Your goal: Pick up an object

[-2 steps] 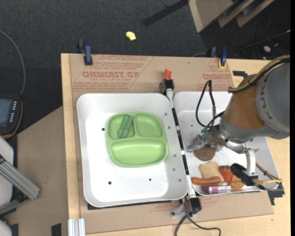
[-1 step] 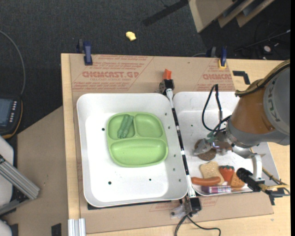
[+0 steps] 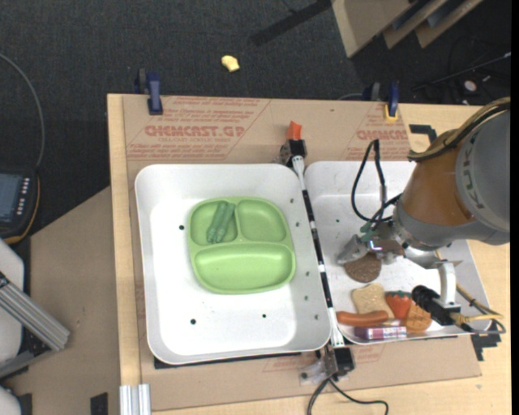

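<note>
The grey arm (image 3: 478, 182) reaches in from the right, its gripper (image 3: 362, 246) lowered leftward

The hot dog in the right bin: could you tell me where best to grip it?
Probably mid-length on the hot dog, coming from above, with the fingers across its narrow width. It lies flat, long axis left-right. The bread slice lies close behind it, so clearance there is tight.

The bench top (image 3: 243, 121) is light brown board with red printed letters, held by blue clamps (image 3: 151, 87) at the far edge. Around it the floor (image 3: 73, 57) is dark grey carpet. A small yellow scrap (image 3: 231, 62) lies on the carpet beyond the bench. A black cable (image 3: 16, 73) curves at the left. Pale wooden furniture (image 3: 405, 24) stands at the top right.
</note>
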`<action>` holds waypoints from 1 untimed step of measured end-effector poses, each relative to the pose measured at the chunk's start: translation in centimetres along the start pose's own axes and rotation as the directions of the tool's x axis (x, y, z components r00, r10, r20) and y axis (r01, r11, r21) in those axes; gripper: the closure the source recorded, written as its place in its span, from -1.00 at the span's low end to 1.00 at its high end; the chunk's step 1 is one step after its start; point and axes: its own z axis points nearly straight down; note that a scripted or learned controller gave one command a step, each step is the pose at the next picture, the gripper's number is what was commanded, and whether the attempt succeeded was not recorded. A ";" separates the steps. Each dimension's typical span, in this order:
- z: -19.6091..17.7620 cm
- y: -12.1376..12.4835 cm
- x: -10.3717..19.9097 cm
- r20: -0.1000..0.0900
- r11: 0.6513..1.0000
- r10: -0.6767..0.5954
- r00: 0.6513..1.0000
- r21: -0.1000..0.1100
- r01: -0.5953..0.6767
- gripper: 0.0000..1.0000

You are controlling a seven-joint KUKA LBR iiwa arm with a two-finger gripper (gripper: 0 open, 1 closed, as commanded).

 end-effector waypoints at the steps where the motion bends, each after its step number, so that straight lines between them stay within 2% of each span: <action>1: 0.0 -0.1 -0.2 0.000 1.000 0.001 1.000 0.001 -0.001 -1.00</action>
